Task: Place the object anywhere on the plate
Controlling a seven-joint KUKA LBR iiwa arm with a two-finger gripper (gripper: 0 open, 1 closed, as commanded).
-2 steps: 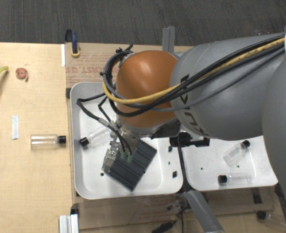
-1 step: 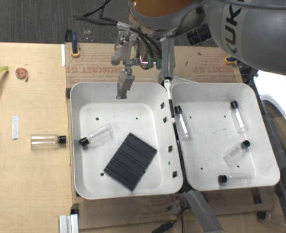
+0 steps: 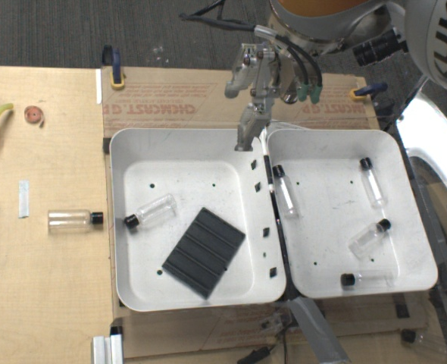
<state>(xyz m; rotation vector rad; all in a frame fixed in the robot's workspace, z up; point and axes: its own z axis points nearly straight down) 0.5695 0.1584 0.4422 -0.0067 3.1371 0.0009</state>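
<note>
I see the gripper (image 3: pixel 245 136) hanging above the far rim of the left bin (image 3: pixel 121 226), beyond the dark ribbed plate (image 3: pixel 204 251) (whether it grasps anything I cannot tell). A clear vial (image 3: pixel 149 211) with a black cap lies just left of the plate, apart from it.

We see 2 white bins side by side on the table (image 3: pixel 49 142). The left bin (image 3: pixel 132 279) holds a dark ridged plate (image 3: pixel 204 251) lying flat and 1 clear vial (image 3: pixel 149 211) with a black cap beside it. The right bin (image 3: pixel 417 226) holds 4 clear vials. The end effector (image 3: pixel 246 139) hangs over the back rims where both bins meet. Another vial (image 3: pixel 73 219) lies on the table left of the bins.
</note>
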